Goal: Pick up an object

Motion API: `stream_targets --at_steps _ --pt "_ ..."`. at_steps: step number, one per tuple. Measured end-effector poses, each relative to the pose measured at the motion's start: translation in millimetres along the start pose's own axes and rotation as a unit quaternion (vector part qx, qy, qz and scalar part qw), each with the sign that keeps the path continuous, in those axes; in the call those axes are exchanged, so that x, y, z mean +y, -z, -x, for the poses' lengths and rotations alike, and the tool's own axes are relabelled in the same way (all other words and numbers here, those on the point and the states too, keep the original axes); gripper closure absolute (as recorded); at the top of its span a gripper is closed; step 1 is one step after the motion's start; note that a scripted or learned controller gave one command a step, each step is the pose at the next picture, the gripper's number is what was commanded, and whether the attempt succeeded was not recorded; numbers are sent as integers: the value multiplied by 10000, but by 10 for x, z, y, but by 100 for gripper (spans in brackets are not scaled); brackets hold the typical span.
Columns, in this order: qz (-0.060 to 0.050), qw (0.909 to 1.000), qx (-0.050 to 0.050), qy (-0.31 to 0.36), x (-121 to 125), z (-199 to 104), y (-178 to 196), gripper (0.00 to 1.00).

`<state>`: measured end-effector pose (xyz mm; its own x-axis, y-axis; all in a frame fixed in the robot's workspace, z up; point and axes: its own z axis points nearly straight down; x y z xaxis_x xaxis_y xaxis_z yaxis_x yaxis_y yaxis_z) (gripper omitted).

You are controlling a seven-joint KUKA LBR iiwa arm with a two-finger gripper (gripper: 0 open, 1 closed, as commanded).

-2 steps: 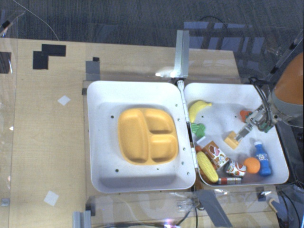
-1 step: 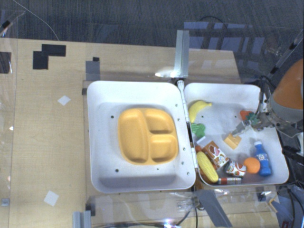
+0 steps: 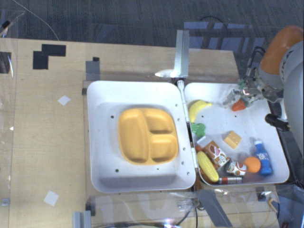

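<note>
Corn cob (image 3: 207,166) lies well away from the claw (image 3: 240,98), which seemingly pinches a small red-orange toy (image 3: 239,105) for lifting.

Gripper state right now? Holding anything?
Gripper: low over the right bin's far corner, right at a small orange-red item. Open or closed cannot be told, nor whether it grips the item.
</note>
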<state>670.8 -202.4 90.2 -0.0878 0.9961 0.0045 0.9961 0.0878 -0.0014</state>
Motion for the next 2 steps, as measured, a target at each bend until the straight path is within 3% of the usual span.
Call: stream_targets --at_steps 1,2 --pt "-88 9673 -7 2537 -75 96 -35 0" --pt "40 9982 -25 596 -107 -573 -37 0"
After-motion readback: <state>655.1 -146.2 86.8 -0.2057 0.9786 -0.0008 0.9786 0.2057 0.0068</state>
